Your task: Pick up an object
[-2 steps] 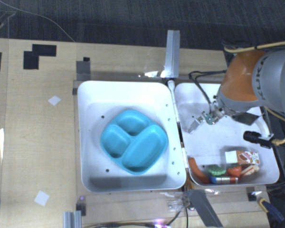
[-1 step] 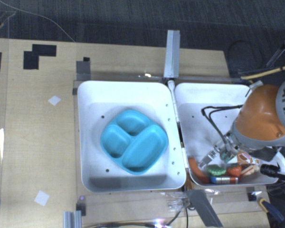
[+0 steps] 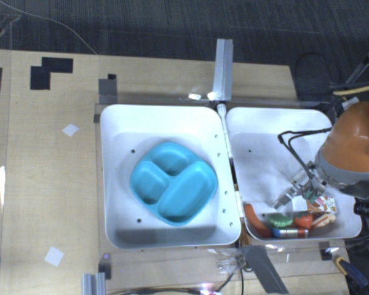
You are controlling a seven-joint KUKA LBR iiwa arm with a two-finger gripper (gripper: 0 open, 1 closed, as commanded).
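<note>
Your gripper (image 3: 293, 192) hangs in the right white bin (image 3: 258, 146), above small mixed objects (image 3: 292, 220) heaped along its near edge; you cannot tell its opening.

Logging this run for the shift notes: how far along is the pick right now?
Done: the arm has reached into the right bin, and the gripper sits low over the pile of small objects at the bin's near edge. In hand: nothing is visibly held; the pile lies on the bin floor. Left: grasp one item and lift it out. The blue divided tray lies in the left bin.
</note>
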